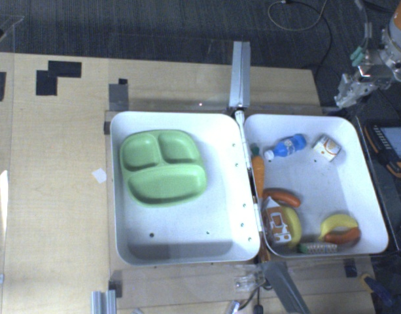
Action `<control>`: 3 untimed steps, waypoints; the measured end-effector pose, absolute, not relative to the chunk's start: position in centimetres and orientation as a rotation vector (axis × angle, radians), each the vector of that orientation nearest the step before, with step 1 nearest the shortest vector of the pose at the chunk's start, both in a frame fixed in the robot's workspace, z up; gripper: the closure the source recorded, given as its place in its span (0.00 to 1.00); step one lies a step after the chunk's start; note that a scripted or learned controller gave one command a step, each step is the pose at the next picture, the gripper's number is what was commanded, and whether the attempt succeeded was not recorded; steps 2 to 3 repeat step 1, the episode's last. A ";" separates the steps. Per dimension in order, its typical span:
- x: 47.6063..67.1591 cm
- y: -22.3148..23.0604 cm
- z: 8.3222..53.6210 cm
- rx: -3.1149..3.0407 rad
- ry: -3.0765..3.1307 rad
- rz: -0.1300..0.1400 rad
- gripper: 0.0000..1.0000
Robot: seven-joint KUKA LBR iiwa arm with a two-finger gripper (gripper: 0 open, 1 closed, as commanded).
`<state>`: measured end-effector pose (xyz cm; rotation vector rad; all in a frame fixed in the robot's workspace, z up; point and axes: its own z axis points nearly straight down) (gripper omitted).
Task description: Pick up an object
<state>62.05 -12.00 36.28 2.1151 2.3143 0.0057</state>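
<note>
The right bin (369, 195) holds several small items. A blue bottle (285, 146) and a small white carton (326, 148) lie near its far side. An orange carrot (258, 172) lies along its left wall, with a sausage (280, 197) just below. A yellow banana (292, 225) and a brown-and-white packet (275, 222) rest at the near left. A second banana (337, 224) lies at the near right over an orange-red item (343, 237). My gripper (352, 91) hangs beyond the bin's far right corner, outside it, with nothing seen in it.
The left bin (180, 241) holds a green divided plate (164, 165). A metal post (240, 77) stands behind the wall between the bins. Cables (305, 15) trail over the dark floor at the back. A dark green stick (316, 247) lies by the right bin's near wall.
</note>
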 end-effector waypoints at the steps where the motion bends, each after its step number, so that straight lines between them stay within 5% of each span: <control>1: 63.6 -12.1 38.0 2.076 2.346 0.007 1.00; 3: 63.6 -12.1 38.0 2.076 2.346 0.007 1.00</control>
